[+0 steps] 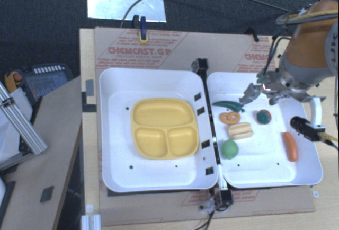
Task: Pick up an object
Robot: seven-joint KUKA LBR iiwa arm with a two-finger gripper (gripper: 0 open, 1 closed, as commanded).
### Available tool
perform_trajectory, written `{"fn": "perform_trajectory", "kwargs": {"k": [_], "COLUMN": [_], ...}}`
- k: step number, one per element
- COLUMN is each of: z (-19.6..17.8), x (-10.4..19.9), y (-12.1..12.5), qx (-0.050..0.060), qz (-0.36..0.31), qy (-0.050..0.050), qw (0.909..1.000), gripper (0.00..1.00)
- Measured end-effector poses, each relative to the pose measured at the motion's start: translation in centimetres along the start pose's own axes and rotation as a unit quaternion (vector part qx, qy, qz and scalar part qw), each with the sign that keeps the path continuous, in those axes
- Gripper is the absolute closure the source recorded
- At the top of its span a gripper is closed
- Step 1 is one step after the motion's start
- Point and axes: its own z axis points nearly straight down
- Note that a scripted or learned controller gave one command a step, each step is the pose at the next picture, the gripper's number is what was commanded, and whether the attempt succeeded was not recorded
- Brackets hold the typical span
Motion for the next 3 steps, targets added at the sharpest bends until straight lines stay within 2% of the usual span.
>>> {"fn": "perform_trajectory", "kwargs": {"k": [1, 2, 3], "z": [4.5, 10.6, 13.4], "x": [-0.1, 0.5, 0.5], "y": [-0.8, -0.4, -0.4], "qx": [0.002, 0.002, 0.001], "qz": [0.001, 0.001, 0.001], "qy": [0.001, 0.001, 0.0], "qw": [1.0, 1.0, 1.0], "gripper": [0.0, 0.0, 0.0]}}
